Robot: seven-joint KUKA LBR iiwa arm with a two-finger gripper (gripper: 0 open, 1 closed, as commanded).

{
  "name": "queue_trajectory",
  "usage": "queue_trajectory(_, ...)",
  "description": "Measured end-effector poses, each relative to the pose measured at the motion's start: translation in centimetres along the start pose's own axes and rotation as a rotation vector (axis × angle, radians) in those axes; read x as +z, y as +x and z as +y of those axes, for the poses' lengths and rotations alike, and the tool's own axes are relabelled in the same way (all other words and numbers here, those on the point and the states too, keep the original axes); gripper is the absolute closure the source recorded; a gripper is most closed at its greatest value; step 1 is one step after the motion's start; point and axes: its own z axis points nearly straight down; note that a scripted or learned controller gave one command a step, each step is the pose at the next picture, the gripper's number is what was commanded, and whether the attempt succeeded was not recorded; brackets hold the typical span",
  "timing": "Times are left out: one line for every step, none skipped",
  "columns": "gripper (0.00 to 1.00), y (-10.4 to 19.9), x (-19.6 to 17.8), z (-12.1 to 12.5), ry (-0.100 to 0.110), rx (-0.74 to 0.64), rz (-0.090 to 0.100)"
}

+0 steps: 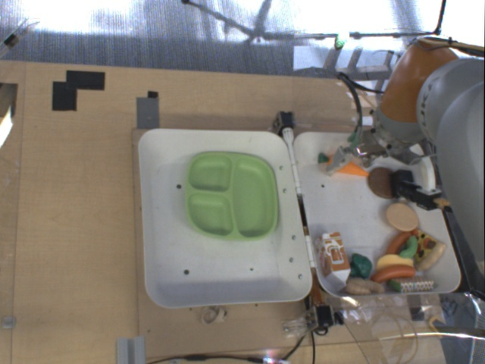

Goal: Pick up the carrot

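The carrot is a small orange wedge with a green top, lying in the upper left of the right bin. My gripper is low over it, right at the carrot's upper edge and partly covering it. From this angle I cannot see whether the carrot is between the jaws. The grey arm with its orange band reaches in from the upper right.
A brown disc and a tan disc lie just right of the carrot. Toy foods crowd the bin's lower part: a carton, a green piece, a hot dog, a pizza slice. The left bin holds a green divided plate.
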Motion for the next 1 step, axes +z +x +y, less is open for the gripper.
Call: queue_trajectory(1.00, 0.28, -1.23, 0.25, -0.001, -0.012, -0.001)
